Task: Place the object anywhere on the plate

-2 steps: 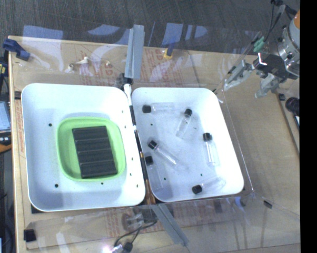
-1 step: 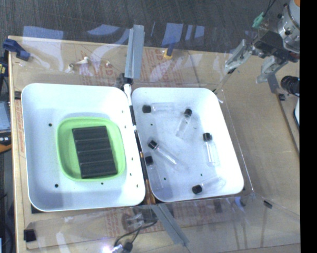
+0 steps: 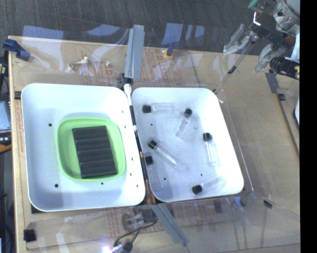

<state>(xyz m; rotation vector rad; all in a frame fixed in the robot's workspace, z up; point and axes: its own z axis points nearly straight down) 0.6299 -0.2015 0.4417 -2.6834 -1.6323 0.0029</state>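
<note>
Above the worktop's (image 3: 264, 157) far right corner the claw (image 3: 251, 45) hangs spread open, gripping nothing; clear vials (image 3: 182, 124) lie in the right bin (image 3: 229, 141).

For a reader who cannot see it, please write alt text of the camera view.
A square green plate carrying a dark ribbed block sits in the left white bin. The right white bin holds several clear vials with black caps, while the two-finger gripper hangs above the bench beyond that bin's far right corner.
</note>
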